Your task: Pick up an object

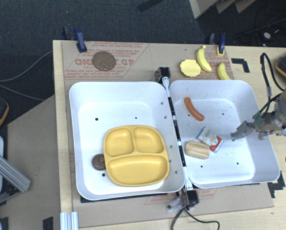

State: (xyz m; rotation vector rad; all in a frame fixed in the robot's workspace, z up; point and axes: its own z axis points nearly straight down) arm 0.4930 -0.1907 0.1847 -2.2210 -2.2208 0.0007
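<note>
In the right bin [238, 169] lie a red-orange sausage [194, 109], a tan bread bun [197, 150] and a small white and red packet [210, 139] that touches the bun's right end. My gripper [239, 132] reaches in over the bin's right side, pointing left, and nothing shows in it. It sits to the right of the packet with a gap of bare bin floor between them. The left bin [85, 104] holds a yellow divided plate [134, 155] and a brown round cookie [98, 162] at the plate's left edge.
On the bench behind the bins lie a brown disc [103, 60], a yellow wavy chip [190, 68] and two toy bananas [204, 59] [223, 72]. Blue clamps [79, 39] stand at the back edge. Cables [266, 80] hang near the arm on the right.
</note>
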